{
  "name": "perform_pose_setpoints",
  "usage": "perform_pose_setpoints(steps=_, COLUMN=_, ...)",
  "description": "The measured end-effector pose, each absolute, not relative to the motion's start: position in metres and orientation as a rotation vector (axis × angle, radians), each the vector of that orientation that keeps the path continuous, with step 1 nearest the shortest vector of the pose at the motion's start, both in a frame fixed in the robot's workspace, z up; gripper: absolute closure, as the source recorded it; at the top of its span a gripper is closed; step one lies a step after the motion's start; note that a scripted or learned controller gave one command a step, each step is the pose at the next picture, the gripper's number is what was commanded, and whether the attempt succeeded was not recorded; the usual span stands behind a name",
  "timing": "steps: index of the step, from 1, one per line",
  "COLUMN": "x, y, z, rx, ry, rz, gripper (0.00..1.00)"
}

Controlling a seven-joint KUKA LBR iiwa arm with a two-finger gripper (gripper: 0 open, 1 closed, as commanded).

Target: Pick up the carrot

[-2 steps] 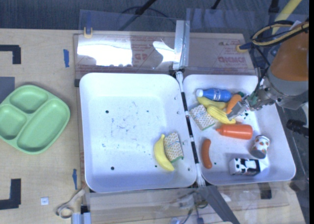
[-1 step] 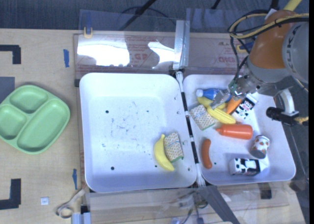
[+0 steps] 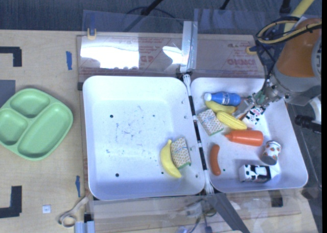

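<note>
So here's where we're at: the carrot [image 3: 246,137] is lying on its side in the right bin [image 3: 296,173], roughly mid-bin, thick end toward 3 o'clock and the narrower end toward 9. Nothing is holding it. It sits loose on the bin floor.

Our gripper [image 3: 254,105] is up at about 1 o'clock from the carrot, near the bin's far right corner, hovering low over a small red-and-white thing [image 3: 254,116]. We honestly can't tell what the hand is doing, released or clenched; it's too small and dark against the clutter. Nothing visible in it that we'd call a grasp.

Neighbours are tight. A corn cob [image 3: 231,121] lies just beside the carrot at 11 o'clock, nearly touching. A blue bottle [image 3: 223,98] is farther back at 12. A sponge [image 3: 209,122] sits at 9 to 10 o'clock, a sausage [image 3: 215,159] at 7, a cow toy [image 3: 255,172] at 5 to 6, and a little ball [image 3: 271,150] at 4.

We'd call this the approach step, not yet lined up. Next move, as we read it: shift toward 7 o'clock until we're over the carrot's middle, turn the wrist so the grip goes across its short width, then drop straight down. The corn side is the one to watch.
</note>
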State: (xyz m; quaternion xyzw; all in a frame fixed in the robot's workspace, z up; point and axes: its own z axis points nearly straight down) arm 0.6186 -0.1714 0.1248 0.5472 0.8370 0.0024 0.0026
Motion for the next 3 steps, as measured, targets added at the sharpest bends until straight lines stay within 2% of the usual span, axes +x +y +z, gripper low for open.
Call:
perform_pose_setpoints(steps=1, x=0.547, y=-0.161, z=0.115, rx=1.600, ry=2.661, rz=0.015, gripper=0.00)
perform_pose_setpoints(steps=2, x=0.617, y=-0.175, z=0.108, rx=1.516, ry=2.701, rz=0.016, gripper=0.00)
perform_pose_setpoints(steps=3, x=0.565, y=-0.149, z=0.144, rx=1.395, ry=2.818, rz=0.001, gripper=0.00)
